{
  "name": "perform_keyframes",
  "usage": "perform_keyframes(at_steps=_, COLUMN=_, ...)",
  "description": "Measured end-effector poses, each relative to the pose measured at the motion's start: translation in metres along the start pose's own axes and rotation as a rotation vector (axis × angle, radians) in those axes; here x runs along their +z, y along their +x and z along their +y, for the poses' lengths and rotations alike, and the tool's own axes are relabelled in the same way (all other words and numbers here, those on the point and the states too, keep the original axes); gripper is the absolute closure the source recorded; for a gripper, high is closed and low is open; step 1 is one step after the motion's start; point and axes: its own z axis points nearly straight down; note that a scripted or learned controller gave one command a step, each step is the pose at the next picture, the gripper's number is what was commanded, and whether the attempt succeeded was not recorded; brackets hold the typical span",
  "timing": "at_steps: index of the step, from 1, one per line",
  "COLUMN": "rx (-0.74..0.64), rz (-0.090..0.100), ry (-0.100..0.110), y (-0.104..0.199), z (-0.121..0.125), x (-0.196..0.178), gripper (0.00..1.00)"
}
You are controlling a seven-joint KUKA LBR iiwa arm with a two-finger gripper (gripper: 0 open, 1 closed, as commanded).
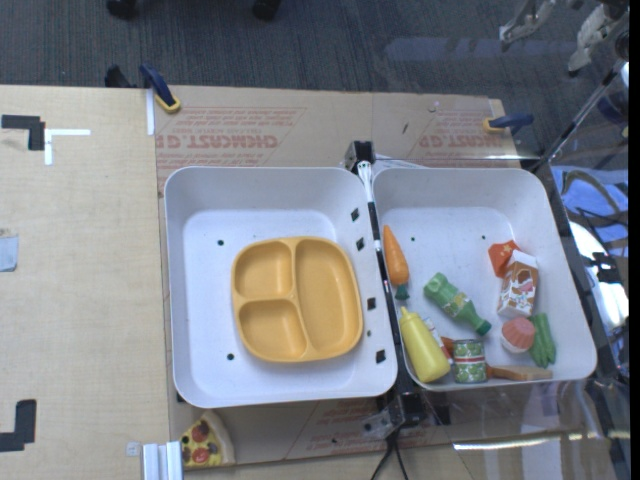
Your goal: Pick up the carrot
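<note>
The carrot (396, 255) is small and orange with a green stub at its near end. It lies in the right bin (455, 190), close along that bin's left wall, pointing away from the camera. My gripper (552, 30) hangs high over the floor beyond the bench's far right corner, far from the carrot. Its two fingers are spread, and it is open with nothing between them.
Sharing the right bin are a green bottle (455, 303), a yellow squeeze bottle (423, 346), a small can (468, 360), a juice carton (517, 288) and several small toy foods. In the left bin (200, 268) sits a yellow divided plate (297, 298).
</note>
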Motion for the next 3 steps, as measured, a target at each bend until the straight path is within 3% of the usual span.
perform_keyframes(at_steps=1, rx=-0.002, rz=-0.004, ry=0.002, y=0.001, z=0.001, x=-0.007, gripper=1.0)
perform_keyframes(at_steps=2, rx=-0.941, rz=-0.001, ry=-0.007, y=-0.036, z=0.007, x=-0.041, gripper=1.0)
perform_keyframes(at_steps=3, rx=-0.941, rz=-0.001, ry=-0.007, y=-0.036, z=0.007, x=-0.041, gripper=0.0)
